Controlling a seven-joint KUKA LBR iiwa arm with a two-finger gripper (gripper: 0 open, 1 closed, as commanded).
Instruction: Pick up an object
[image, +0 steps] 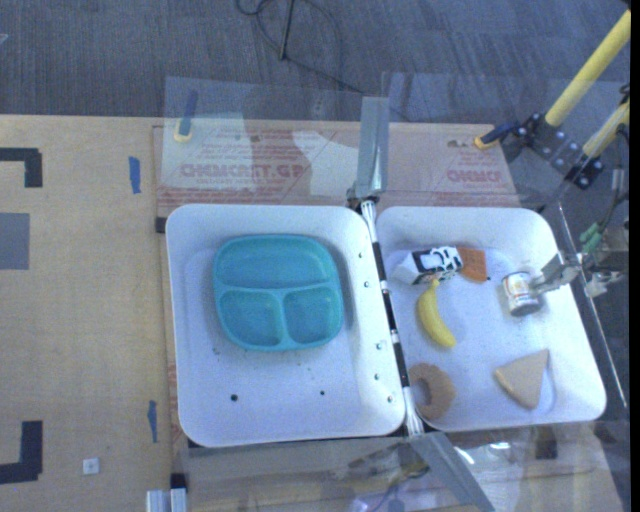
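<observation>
Both white bins (190, 250) look like smooth, slightly glossy plastic, the left one speckled with small dark spots. The teal divided plate (278, 292) in the left bin has a matt plastic finish. In the right bin, the small can (517, 292) shines like bare metal, and the yellow banana (435, 316) has a smooth, plastic-like sheen. The tan wedge (524, 378) and the brown round piece (432, 388) look dull and matt. The table (80, 340) shows a light wood surface, and clear glossy sheeting (270, 130) lies behind the bins.
</observation>
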